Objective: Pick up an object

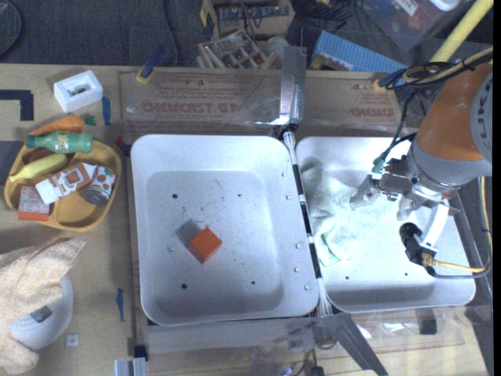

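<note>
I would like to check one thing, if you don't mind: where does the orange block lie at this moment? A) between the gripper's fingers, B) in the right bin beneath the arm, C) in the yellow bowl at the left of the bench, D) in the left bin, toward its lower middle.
D: the orange block rests on the floor of the left bin, well apart from the gripper, which hangs over the right bin.

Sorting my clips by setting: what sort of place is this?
Probably a robotics lab bench: two white bins side by side, a grey-and-orange arm reaching in, loose cables and a wooden bowl of toy food.
</note>
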Robot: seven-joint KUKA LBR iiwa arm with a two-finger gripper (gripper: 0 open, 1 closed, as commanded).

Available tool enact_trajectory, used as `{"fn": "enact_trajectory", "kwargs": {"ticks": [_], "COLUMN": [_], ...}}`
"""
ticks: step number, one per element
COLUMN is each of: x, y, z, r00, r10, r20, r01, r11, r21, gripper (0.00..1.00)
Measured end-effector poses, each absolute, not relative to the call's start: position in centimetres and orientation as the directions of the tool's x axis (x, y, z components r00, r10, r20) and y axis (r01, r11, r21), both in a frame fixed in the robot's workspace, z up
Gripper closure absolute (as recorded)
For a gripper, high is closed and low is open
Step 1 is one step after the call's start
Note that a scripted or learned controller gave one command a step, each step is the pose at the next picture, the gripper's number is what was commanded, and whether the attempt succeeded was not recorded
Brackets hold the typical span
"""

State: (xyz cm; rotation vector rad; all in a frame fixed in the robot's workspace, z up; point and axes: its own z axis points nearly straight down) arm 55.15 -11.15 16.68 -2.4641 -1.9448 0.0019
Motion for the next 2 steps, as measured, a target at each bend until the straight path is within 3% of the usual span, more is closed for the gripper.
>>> {"fn": "enact_trajectory", "kwargs": {"ticks": [1, 2], "x": [55.0, 50.6], "y": [-18.4, -11.4], "z": [18.7, 17.7], "r00": [0.340, 0.443], "r10": [0.941, 0.897], "r20": [-0.002, 0.000], "r01": [0.941, 0.897], "r11": [-0.340, -0.443], "r21": [0.003, -0.004], "gripper": [0.00, 0.00]}}
